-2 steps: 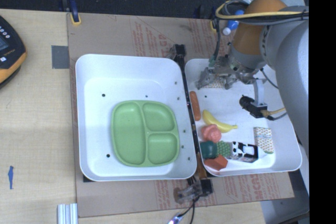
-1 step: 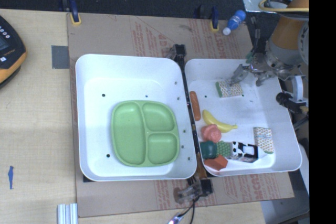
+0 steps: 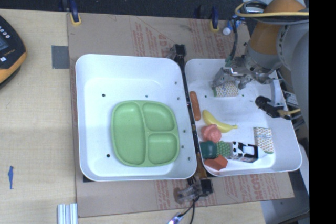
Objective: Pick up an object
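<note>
My gripper (image 3: 226, 80) hangs over the far left part of the right bin (image 3: 286, 165). A small speckled square pouch (image 3: 227, 91) sits right under its tip; I cannot tell whether it is held or just lying there. Nearer the front of this bin lie a brown sausage (image 3: 195, 105), a yellow banana (image 3: 219, 123), a pink lump (image 3: 212, 132), a dark green piece (image 3: 208, 149), an orange-red piece (image 3: 217, 163), a black-and-white block (image 3: 244, 151) and a patterned packet (image 3: 263, 139).
The left bin (image 3: 94, 76) holds a green divided plate (image 3: 145, 132). The grey arm with its orange band (image 3: 278, 13) and cables reaches in over the right bin's far right corner. A yellow-and-black device (image 3: 8, 52) lies at the bench's left edge.
</note>
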`<state>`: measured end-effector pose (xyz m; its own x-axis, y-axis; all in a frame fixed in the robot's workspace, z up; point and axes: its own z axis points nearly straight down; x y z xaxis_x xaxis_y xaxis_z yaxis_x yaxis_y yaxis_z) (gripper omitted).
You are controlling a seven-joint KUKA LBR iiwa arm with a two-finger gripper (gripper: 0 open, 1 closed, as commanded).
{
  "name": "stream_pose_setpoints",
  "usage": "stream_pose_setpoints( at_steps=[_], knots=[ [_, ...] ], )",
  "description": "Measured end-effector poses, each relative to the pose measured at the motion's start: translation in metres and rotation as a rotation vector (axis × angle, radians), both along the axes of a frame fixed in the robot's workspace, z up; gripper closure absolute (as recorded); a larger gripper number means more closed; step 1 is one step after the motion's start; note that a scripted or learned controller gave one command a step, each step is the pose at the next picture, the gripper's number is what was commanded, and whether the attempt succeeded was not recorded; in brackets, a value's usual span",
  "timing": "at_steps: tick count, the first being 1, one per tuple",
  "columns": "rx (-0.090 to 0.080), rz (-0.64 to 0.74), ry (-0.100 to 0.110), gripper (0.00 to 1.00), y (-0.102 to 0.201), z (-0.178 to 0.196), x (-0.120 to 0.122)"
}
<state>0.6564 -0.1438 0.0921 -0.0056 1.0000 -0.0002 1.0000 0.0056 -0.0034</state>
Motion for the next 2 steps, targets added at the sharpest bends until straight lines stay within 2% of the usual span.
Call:
stream_pose_setpoints(
  at_steps=[1,2],
  knots=[
    [-0.001,0.004,0.002,1.00,-0.001,0.011,0.000],
    [0.000,0.001,-0.002,1.00,0.080,0.101,-0.060]
  ],
)
